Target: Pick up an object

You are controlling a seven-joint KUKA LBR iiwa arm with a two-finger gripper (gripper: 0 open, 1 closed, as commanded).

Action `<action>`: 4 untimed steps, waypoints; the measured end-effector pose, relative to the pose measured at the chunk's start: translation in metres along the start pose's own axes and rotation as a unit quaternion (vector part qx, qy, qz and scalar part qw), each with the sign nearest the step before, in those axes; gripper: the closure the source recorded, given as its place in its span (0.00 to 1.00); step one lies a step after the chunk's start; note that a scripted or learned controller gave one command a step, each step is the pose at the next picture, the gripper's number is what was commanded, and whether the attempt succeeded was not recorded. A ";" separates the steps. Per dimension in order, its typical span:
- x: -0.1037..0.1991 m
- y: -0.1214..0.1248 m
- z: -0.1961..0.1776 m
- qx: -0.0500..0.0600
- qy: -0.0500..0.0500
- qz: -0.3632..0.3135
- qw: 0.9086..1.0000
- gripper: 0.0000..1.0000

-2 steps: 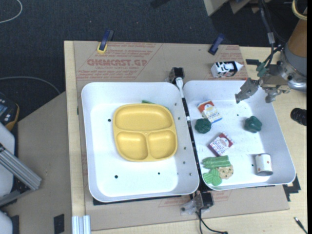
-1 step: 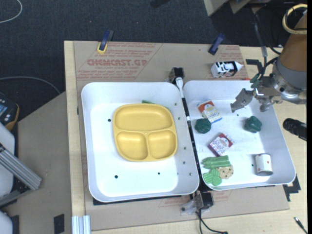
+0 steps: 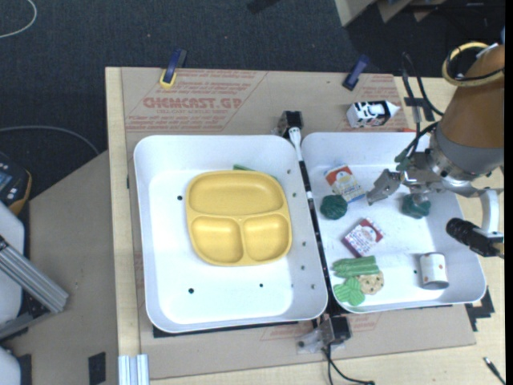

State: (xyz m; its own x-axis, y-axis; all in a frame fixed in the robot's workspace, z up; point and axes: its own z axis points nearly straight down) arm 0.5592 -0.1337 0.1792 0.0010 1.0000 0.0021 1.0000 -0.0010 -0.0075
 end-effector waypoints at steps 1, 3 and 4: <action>0.001 0.005 0.062 0.000 0.000 0.000 1.000 0.00; 0.001 0.005 0.084 -0.004 -0.001 0.001 1.000 1.00; -0.008 0.004 0.025 -0.007 -0.002 0.001 1.000 1.00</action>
